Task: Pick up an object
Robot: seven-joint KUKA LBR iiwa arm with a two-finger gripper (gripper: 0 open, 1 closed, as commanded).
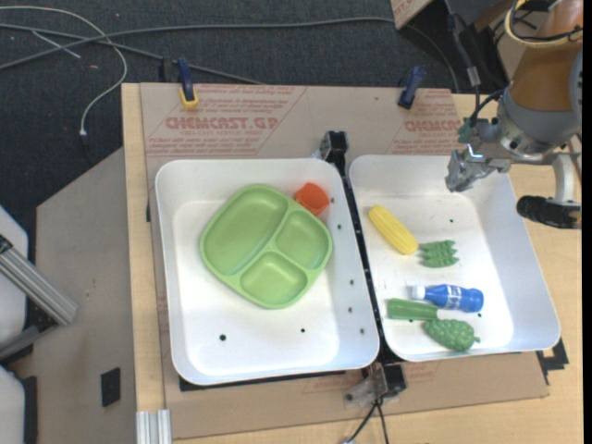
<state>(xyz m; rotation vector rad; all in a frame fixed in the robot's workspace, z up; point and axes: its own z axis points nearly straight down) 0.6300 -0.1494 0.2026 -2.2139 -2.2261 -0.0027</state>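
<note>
**Over the right bin, a pick not yet made**

I hang my gripper (462,176) at the upper right of the frame, above the far corner of the right bin (527,248); how my fingers stand I cannot tell, and I see nothing between them. Nearest, at the bin's upper left, lies the yellow corn (393,228), apart from the green toy (439,252) beside it. I judge it light, stiff, smooth plastic, apt to roll, best pinched across its narrow middle.

The cardboard sheet (242,114) under the bins reads "CHEMCAST GP" in red.
</note>
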